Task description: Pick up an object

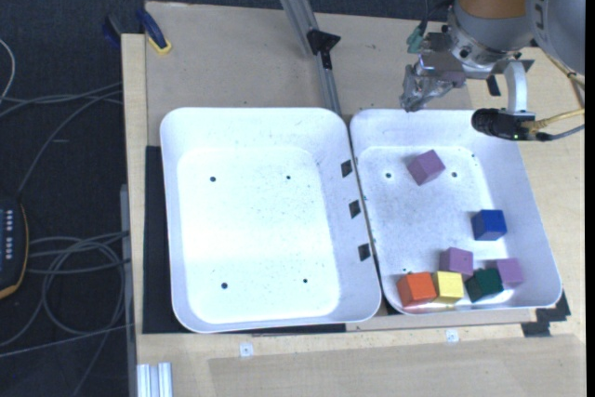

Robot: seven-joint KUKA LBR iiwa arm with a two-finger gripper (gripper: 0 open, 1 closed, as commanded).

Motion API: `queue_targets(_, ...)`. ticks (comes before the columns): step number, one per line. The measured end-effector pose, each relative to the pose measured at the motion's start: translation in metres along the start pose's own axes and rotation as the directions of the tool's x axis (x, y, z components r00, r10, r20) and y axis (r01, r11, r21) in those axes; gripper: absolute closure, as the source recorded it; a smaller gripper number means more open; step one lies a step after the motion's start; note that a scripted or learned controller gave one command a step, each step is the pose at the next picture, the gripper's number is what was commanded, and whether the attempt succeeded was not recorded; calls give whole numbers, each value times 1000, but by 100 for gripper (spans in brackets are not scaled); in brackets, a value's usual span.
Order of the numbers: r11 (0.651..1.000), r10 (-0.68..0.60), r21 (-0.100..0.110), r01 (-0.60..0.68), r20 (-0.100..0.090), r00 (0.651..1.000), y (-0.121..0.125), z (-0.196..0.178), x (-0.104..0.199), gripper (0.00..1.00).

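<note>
Presently the end effector (416,98) hangs above the right bin's (530,228) far rim; its opening cannot be told, and nothing is seen in it. Approach step, by my judgement: next it must descend over the purple cube (427,166).

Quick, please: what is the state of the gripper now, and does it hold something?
Gripper: above the far rim of the right bin; nothing seen in it; open or closed cannot be told.

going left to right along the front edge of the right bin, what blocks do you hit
orange block → yellow block → green block → purple block
</note>
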State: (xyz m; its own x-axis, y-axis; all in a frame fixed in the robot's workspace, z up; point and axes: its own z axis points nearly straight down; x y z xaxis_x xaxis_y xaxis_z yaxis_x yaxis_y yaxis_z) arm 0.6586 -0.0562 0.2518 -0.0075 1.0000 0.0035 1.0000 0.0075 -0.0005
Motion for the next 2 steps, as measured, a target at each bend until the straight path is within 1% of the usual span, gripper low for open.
queue_targets(1, 1000, 1, -1, -1, 0, 1000, -2, -6, 49, 100)
queue_targets(2, 1000, 0, 1, 0, 0, 1000, -10, -10, 111, 100)
